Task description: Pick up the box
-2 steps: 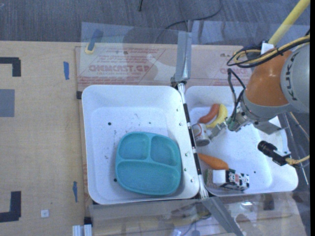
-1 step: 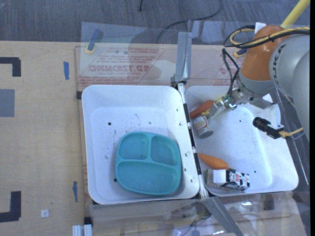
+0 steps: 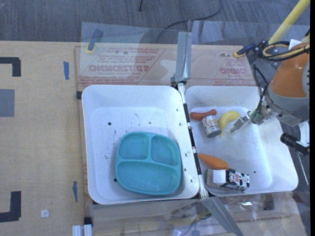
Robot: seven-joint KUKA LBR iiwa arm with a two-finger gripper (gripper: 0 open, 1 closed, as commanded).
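Note:
The box (image 3: 232, 178) is small, printed in white, black and red. It lies flat at the front of the right bin (image 3: 275, 176), close to the front-left corner. My gripper (image 3: 239, 124) hangs over the back half of that bin, just right of a yellow banana (image 3: 227, 118). It is well behind the box and apart from it. Nothing shows in its grasp.
An orange carrot (image 3: 213, 160) lies just behind the box. A small can (image 3: 211, 126) and a red sausage (image 3: 203, 114) lie left of the banana. The left bin (image 3: 98, 107) holds a teal divided plate (image 3: 148, 164). A rim (image 3: 189, 132) divides the bins.

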